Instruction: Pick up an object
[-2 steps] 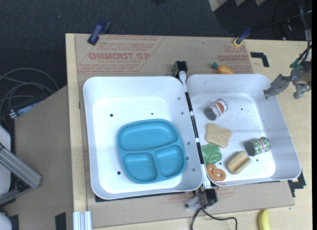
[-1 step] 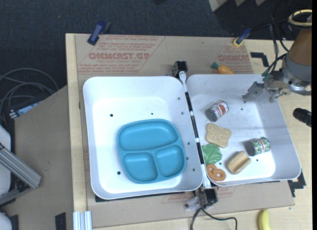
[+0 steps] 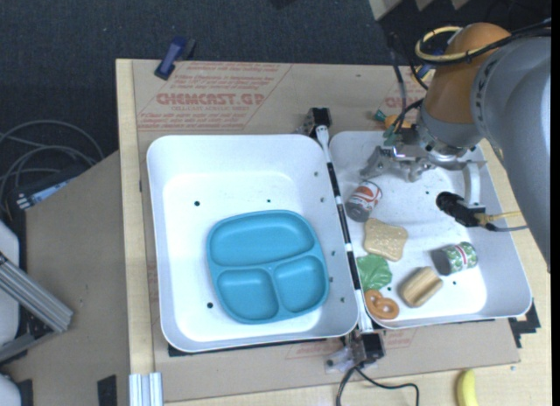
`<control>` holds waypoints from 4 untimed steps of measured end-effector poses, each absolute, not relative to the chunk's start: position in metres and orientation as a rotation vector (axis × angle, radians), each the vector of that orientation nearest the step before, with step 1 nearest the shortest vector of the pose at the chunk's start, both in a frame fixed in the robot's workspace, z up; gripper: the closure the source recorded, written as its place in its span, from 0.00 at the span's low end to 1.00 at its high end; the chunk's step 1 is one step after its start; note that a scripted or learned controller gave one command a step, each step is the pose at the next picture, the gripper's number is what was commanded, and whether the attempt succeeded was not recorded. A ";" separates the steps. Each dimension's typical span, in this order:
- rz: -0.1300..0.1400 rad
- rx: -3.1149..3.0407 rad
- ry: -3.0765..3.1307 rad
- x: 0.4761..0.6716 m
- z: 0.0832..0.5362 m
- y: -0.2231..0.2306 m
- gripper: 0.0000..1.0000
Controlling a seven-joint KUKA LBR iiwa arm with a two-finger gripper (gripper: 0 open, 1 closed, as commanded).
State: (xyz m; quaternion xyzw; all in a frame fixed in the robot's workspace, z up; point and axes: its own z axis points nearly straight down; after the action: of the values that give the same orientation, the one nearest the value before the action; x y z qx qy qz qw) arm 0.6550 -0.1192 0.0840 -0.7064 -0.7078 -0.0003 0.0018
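Dark carpet surrounds the counter, a brown board printed in red that carries two shallow white bins side by side. Over in the left bin lies a blue divided tray. Every loose candidate sits in the right bin: a small red-and-white can against the dividing wall, a slice of toy toast below it, a green leafy piece, a small orange ring, a tan bread roll and a green can on its side.

The arm hangs over that bin's far end, its hand low near the bin floor and just above the red-and-white can — apart from it, as far as the slant allows. The metal parts blur together there, so whether the fingers are spread or pressed together cannot be told, and nothing is seen between them.

By this reading the pick is not yet made: all items rest on the bin floor, and grasp and lift remain.
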 end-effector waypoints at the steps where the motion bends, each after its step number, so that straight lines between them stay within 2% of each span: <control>1: 0.001 -2.221 -2.220 0.586 0.084 -0.108 0.00; 2: 0.005 -2.224 -2.217 0.506 0.084 -0.158 0.00; 3: 0.001 -2.221 -2.219 0.480 0.084 -0.176 0.00; 4: -0.001 -2.222 -2.223 0.506 0.085 -0.144 0.00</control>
State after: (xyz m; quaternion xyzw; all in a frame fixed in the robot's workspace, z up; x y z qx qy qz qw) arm 0.5065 -0.1443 0.0845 -0.7068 -0.7074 -0.0004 -0.0008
